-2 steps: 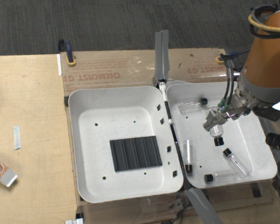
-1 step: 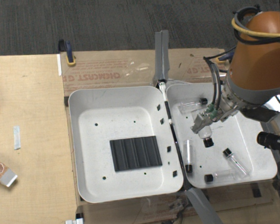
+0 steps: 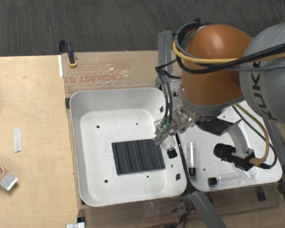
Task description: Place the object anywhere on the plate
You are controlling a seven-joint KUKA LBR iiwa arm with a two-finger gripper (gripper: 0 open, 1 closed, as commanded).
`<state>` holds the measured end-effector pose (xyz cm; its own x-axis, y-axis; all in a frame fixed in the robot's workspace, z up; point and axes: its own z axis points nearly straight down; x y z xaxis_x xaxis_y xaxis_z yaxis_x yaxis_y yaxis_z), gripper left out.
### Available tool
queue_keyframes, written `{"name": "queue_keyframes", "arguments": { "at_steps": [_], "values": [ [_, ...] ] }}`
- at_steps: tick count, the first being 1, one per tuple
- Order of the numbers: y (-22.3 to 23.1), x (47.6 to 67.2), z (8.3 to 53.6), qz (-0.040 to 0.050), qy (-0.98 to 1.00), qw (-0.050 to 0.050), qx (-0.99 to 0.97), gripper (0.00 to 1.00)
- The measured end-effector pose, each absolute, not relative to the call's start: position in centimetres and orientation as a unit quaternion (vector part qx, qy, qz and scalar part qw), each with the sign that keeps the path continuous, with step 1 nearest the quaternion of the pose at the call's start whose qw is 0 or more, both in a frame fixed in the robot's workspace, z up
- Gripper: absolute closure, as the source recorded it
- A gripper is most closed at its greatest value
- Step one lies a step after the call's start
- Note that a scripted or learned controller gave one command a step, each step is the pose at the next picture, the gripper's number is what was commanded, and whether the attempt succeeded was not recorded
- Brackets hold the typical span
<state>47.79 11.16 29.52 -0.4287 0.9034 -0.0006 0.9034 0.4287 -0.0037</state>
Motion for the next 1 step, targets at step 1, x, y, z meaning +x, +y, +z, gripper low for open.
{"name": "queue_keyframes", "arguments": {
  "at_steps": [1],
  "values": [
    [11.7,47.78,30.21,0.0017,-0.886,0.001,-0.463,1.0]
  ]
}}
